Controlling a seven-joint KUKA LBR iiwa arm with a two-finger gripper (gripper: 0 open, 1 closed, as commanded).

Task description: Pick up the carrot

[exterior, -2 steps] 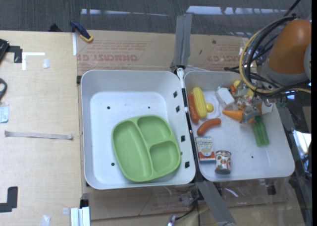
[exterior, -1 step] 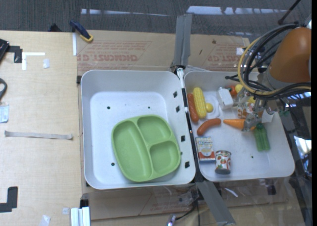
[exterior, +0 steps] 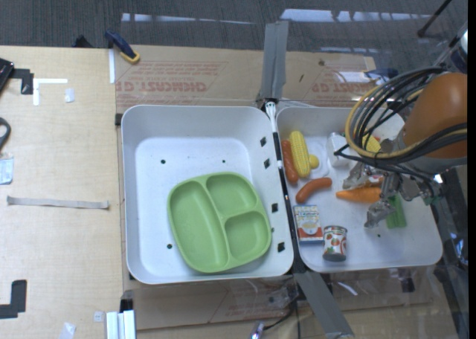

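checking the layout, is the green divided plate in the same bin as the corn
No, the green divided plate lies in the left bin, while the corn lies in the right bin.

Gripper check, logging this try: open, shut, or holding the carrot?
Gripper: over the carrot in the right bin; open or shut cannot be told.

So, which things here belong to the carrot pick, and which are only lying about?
For the job:
- orange tapered carrot
- metal two-finger gripper

Only lying about:
- yellow corn cob
- reddish sausage
- small can
- small printed carton
- green divided plate
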